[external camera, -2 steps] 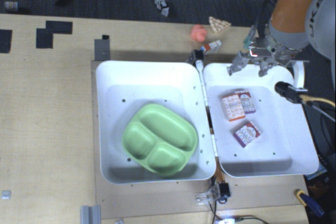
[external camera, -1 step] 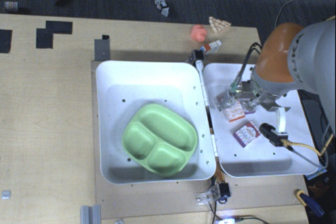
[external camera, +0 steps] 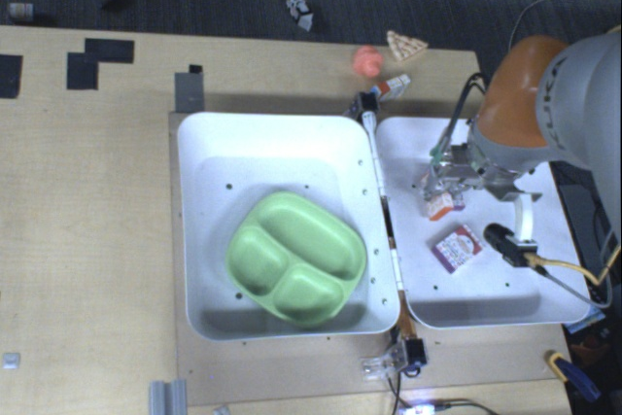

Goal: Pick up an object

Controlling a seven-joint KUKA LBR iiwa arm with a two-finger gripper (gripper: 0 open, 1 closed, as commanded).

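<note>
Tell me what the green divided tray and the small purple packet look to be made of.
Green divided tray: probably moulded plastic, smooth with a soft sheen, rounded compartments, even colour. Small purple packet: looks like printed card or foil wrap, flat with pale printing; too small to tell which.

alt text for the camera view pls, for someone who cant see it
The grey arm's gripper is low in the right bin, over a small orange-and-white object, near a purple packet. A green divided tray lies in the left bin.
</note>
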